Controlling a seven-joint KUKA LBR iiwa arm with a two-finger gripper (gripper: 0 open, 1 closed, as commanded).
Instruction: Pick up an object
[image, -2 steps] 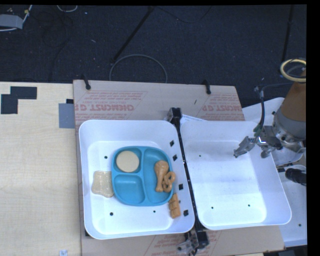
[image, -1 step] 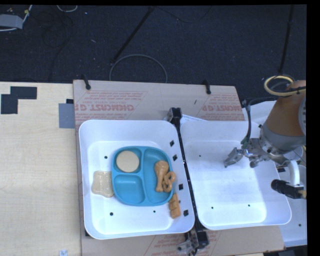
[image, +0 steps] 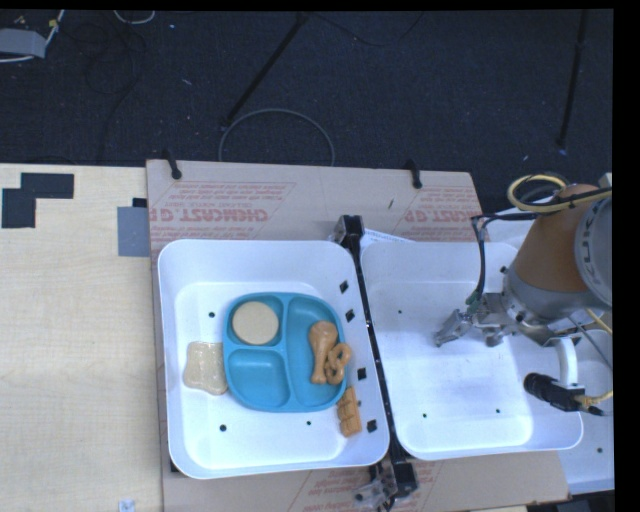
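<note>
My gripper (image: 450, 330) hangs over the right bin (image: 470, 440), near its middle, with bare white floor under it. The grey arm with its orange band (image: 548, 255) comes in from the right. All the objects lie in the left bin (image: 195, 445). There a blue divided tray (image: 262, 385) holds a round tan disc (image: 255, 322) and a tan pretzel-shaped piece (image: 329, 352). A pale toast-like piece (image: 205, 367) lies against the tray's left side. A small tan lump (image: 349, 412) sits by the tray's lower right corner, close to the divider.
A black divider rail (image: 368, 350) runs between the two bins. Brown cardboard (image: 300, 205) lies under and behind the bins. A pale wooden bench top (image: 70, 350) stretches to the left.
</note>
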